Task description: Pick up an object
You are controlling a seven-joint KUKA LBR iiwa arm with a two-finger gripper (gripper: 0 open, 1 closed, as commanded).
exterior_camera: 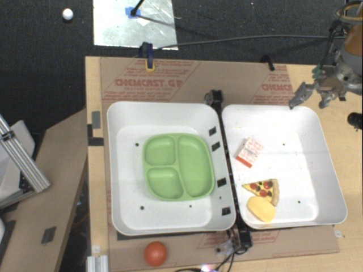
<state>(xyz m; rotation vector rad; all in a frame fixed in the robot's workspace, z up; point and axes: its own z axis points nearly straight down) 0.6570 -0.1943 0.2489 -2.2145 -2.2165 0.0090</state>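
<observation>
Three objects sit in the right bin (317,152): a small red-and-white carton (249,151) left of centre, a toy pizza slice (263,188) below it, and a yellow round piece (261,209) touching the slice's lower edge near the bin's front-left corner. Gripper (313,96) sits at the bin's back-right corner, over the rim, well apart from all three; the carton is the nearest, down and to the left of it, and the pizza slice and yellow piece lie further toward the front. Gripper fingers (298,95) are spread apart, nothing between them, not touching any object; whether a fingertip touches the bin rim I can't tell from this angle. Arm comes in from the upper right, orange band (350,11) visible at the frame edge. Left bin (122,152) holds a green divided tray (178,166) with three compartments, roughly centred. Both bins rest on a cardboard sheet (170,78) printed with red lettering, on the table (62,152). A red-orange ball (155,253) lies on the cardboard in front of the left bin, outside it. Black clips (216,98) sit along the seam between the two bins. A blue clamp (147,52) grips the cardboard's back edge, and a small white ball (68,14) lies on the dark surface at the top left.
</observation>
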